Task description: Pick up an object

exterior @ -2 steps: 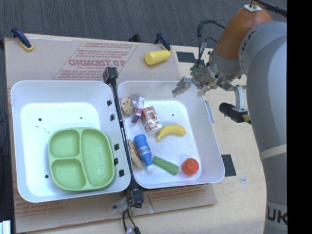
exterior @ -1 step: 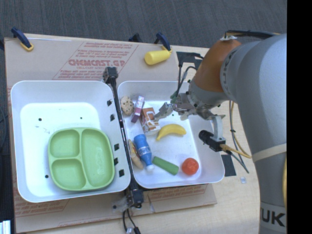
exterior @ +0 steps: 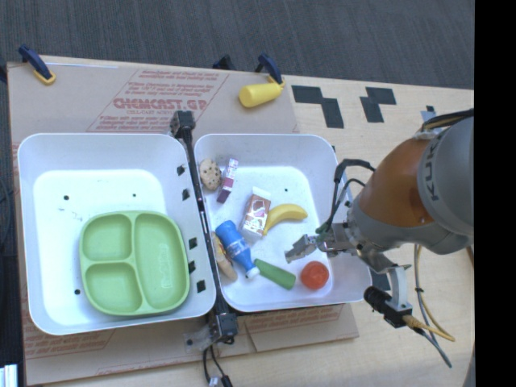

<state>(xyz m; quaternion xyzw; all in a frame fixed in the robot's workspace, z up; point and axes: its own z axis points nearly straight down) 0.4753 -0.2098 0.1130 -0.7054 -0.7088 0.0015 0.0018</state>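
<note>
White plastic forms the 2 shallow bins we see side by side on the desk (exterior: 387, 135). The left bin (exterior: 48, 168) holds a green divided plate (exterior: 133, 263) with 3 compartments. The right bin (exterior: 322, 156) holds the loose things: a cookie (exterior: 210, 173) and a small purple-capped tube (exterior: 228, 176) at the far left corner, a red and white carton (exterior: 256, 214) near the middle, a banana (exterior: 285, 214) just right of it, a blue bottle (exterior: 235, 247) toward the near left, a green cucumber (exterior: 276, 273) beside the bottle's cap, and a red tomato (exterior: 315, 276) at the near right.

We see the claw (exterior: 301, 248) reaching in from the right, low over the bin, between the banana and the tomato. Its fingers look slightly spread, with nothing between them.

Beyond the bins, a yellow object (exterior: 260, 94) lies on the cardboard sheet (exterior: 161, 95).
</note>
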